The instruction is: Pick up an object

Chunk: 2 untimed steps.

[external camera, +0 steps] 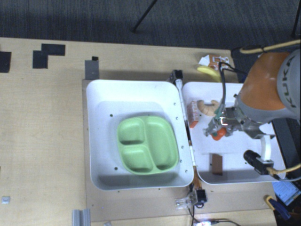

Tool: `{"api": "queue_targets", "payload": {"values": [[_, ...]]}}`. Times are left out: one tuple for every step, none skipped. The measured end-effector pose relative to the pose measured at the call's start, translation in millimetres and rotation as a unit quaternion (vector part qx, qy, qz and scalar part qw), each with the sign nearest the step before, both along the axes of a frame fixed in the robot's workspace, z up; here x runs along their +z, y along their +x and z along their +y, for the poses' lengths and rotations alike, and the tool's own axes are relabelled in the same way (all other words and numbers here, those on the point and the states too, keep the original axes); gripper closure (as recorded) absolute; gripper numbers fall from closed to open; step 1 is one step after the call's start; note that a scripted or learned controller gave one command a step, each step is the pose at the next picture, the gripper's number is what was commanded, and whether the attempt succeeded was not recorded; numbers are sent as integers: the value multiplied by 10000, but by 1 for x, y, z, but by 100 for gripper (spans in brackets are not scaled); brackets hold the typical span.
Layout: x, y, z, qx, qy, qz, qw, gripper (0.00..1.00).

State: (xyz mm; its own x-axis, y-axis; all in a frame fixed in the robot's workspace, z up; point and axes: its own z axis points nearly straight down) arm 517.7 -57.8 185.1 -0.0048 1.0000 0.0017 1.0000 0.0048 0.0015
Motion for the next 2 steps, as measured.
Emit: {"api": "queue_targets", "payload": {"values": [[19, -17, 23, 1, 0, 7, 10000, 100], [21, -30, 13, -8, -3, 7, 10000, 100]]}}
